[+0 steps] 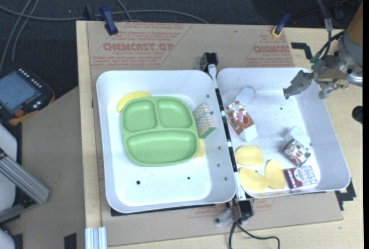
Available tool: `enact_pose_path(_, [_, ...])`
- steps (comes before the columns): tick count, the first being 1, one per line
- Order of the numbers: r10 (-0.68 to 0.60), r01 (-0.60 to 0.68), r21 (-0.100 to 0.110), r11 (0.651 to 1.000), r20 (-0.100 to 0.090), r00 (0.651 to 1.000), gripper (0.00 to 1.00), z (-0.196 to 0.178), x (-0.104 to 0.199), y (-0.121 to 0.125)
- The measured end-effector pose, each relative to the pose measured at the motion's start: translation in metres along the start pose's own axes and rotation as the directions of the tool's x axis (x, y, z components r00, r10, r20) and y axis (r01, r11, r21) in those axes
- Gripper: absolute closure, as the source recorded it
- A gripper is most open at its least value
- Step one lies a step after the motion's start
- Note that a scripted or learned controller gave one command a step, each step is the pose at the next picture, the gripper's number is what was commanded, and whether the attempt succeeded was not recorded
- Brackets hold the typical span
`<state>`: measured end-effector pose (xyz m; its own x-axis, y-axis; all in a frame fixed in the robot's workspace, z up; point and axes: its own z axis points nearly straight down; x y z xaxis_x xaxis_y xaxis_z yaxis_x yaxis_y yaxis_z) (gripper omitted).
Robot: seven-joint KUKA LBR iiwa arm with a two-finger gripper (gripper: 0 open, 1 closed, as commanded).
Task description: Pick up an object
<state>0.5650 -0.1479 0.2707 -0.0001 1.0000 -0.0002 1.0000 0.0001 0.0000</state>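
My gripper (310, 87) hangs over the far right part of the right bin (334, 144), open, with nothing between its fingers (295, 85). Below it in that bin lie a red and white carton (241, 118), a small white piece (245, 94), three yellow discs (249, 155) near the front left corner, a small red carton (297, 151) and a flat red and white packet (301, 176). The nearest of these, the small red carton, lies well in front of the gripper.
The left bin (167, 190) holds a green divided plate (158, 131) with a yellow piece (131, 98) under its far left corner, and a small patterned carton (204, 120) against its right wall. Cables and a handheld pendant (20, 95) lie off the bench to the left.
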Motion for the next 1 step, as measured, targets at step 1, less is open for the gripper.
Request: enact_pose_path(1, [0.001, -0.001, 0.001, 1.0, 0.0, 1.0, 0.0, 0.1006, -0.0491, -0.067])
